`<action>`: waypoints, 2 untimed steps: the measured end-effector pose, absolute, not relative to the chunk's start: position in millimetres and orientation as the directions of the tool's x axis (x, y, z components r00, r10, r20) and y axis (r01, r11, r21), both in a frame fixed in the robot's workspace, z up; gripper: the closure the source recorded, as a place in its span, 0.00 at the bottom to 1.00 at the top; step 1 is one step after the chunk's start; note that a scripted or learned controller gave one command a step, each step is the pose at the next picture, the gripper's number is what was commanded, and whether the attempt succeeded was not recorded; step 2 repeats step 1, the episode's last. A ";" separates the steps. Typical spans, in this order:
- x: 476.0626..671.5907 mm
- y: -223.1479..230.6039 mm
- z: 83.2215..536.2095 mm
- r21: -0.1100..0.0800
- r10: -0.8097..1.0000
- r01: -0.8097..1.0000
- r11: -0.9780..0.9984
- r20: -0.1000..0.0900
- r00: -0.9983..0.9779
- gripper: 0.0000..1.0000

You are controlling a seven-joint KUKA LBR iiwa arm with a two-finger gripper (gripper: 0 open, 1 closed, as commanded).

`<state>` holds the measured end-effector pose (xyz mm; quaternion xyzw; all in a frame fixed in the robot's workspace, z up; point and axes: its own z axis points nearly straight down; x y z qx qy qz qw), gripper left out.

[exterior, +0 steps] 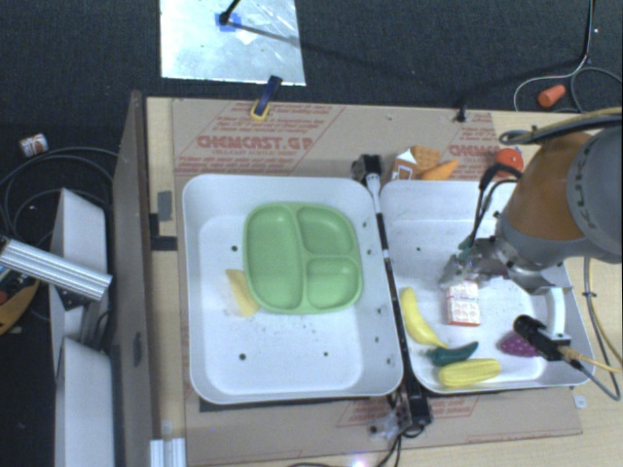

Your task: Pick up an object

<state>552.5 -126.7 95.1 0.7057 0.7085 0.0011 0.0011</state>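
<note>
My gripper (463,267) hangs low over the middle of the right bin (428,224), at the end of the grey and orange arm that comes in from the right. Just below it lies a small white packet with red print (463,304), close to or touching the gripper. A yellow banana (421,320) lies to the packet's left, near the bin's left wall. Along the front wall lie a teal pepper-like piece (456,353), a yellow corn cob (469,372) and a purple piece (520,344).
The left bin (216,358) holds a green divided plate (301,258) with a pale yellow piece (239,293) at its left edge. Orange toy food (432,168) lies behind the right bin on the cardboard. A black divider runs between the bins.
</note>
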 end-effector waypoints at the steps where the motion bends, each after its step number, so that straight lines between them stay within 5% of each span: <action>1: 548.1 -42.6 203.6 0.011 1.000 1.000 0.013 0.003 -0.013 1.00; 2: 548.1 -42.6 203.6 0.011 1.000 1.000 0.013 0.003 -0.013 1.00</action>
